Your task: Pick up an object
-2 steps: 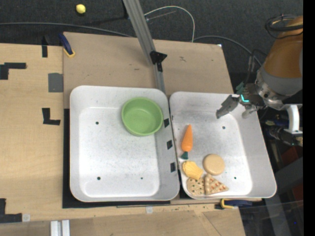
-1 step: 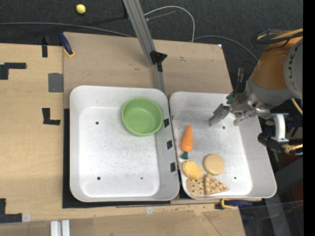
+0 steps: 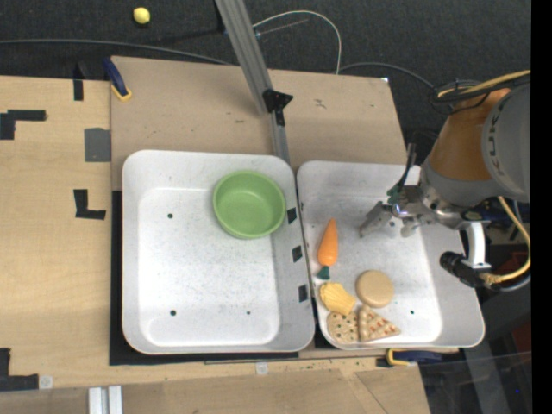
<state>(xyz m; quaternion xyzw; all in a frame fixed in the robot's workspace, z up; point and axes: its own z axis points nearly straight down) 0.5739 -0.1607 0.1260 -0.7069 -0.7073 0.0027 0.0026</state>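
Camera view shows the tool (image 3: 379, 221) with fingers apart and holding nothing, just to the right of the toy carrot (image 3: 328, 243) in the right bin (image 3: 448, 317); I judge it must next descend over the carrot.

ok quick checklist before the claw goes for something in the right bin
1. Targets present: carrot, round bun, corn, cracker and pizza slice in the right bin: ok.
2. Claw over the right bin: ok.
3. Nothing between its fingers: ok.
4. Claw above a target: not ok, it is beside the carrot.
5. Target spacing: not ok, the lower four crowd together.
6. Green bowl out of the way, in the left bin: ok.
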